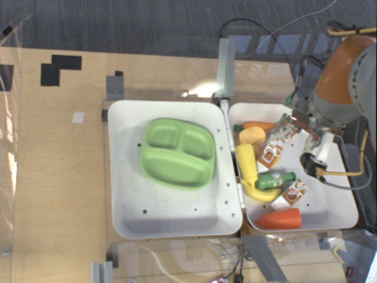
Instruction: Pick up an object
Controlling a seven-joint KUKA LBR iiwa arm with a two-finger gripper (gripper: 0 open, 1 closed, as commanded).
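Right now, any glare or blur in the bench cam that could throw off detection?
Camera view: bright glare patch on the bench just above the left bin; soft shadow along that bin's lower floor; the gripper and arm look slightly blurred; green tray is sharp and evenly lit.

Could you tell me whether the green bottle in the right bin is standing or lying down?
Lying down: the green bottle rests on its side across the banana.

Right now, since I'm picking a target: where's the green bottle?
In the camera view the green bottle lies on its side in the right bin, across the yellow banana, beside the small brown packet.
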